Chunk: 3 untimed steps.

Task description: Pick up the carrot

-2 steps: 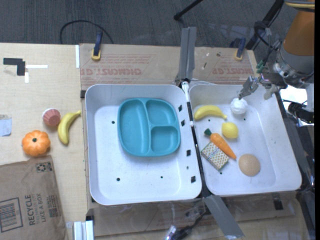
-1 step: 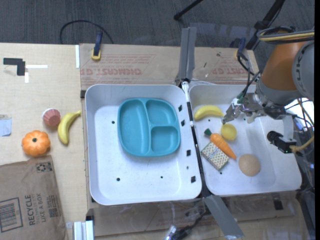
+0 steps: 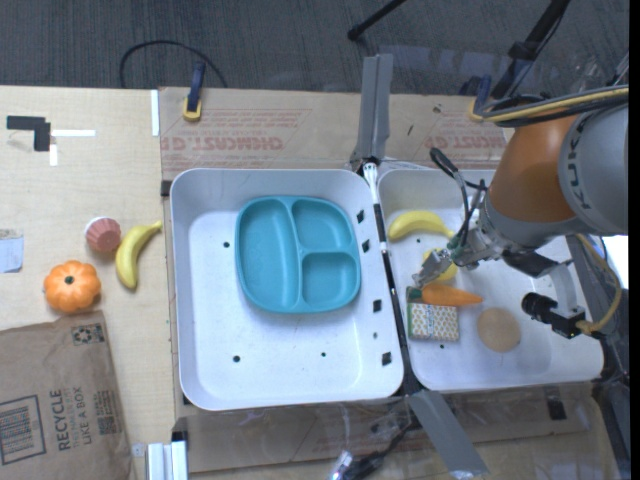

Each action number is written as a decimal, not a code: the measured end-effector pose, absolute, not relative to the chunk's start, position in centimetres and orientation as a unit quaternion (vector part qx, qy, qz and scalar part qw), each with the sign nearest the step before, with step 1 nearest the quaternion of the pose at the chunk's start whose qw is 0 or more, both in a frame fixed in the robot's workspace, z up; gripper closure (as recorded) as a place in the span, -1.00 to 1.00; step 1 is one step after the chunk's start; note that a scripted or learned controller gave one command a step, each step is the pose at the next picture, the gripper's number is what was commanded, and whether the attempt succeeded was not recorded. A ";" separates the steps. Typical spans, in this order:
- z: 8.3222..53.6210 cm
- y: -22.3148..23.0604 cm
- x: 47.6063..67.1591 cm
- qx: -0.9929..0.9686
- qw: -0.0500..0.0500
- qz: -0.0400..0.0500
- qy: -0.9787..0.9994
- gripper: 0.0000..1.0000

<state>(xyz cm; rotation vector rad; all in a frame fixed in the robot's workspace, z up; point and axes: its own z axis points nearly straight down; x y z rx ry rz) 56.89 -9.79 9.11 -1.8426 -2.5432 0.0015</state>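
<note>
the small orange tapered carrot (image 3: 452, 295) lies flat in the right white bin (image 3: 560, 373), just above a speckled green-and-tan rectangular sponge block (image 3: 435, 322), left of a round beige bread-roll thing (image 3: 499, 329) and below a yellow banana (image 3: 419, 225). the two-finger gripper (image 3: 441, 265) sits right above the carrot's thick end, whether it's open or shut i honestly cannot tell. looks like light, stiff, smooth toy plastic to me, so probably a bit slippery and best pinched across the thicker middle; readable text is "recycle" on the brown cardboard box (image 3: 60, 408) and "kuka" on the arm (image 3: 590, 168).
</note>
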 end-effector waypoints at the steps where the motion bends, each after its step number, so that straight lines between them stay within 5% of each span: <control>1: 10.0 -10.0 56.9 -0.589 0.000 0.001 -0.808 1.00; 2: 19.1 -4.3 54.9 -0.691 0.000 0.001 -0.723 1.00; 3: 19.1 0.9 50.1 -0.593 0.001 0.001 -0.805 1.00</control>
